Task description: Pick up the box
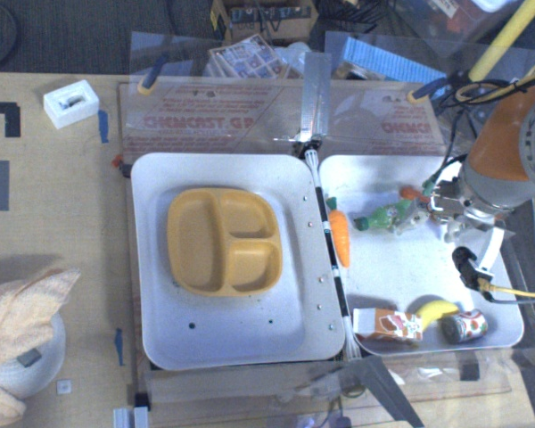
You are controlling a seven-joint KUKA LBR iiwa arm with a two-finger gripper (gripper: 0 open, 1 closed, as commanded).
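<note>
The box (389, 325) is a small orange and white carton lying flat in the front left corner of the right bin (383, 270). My gripper (448, 224) hangs over the right side of that bin, below the orange band of the arm (502, 154). It is well behind and to the right of the box and does not touch it. Nothing shows between the gripper's tips.
Right of the box lie a yellow banana (433, 309) and a can (465, 326). A green bottle (388, 215) lies left of the gripper, and a carrot (340, 237) lies along the bin's left wall. A yellow divided plate (223, 241) sits in the left bin (152, 310). A cable (478, 278) dangles from the wrist.
</note>
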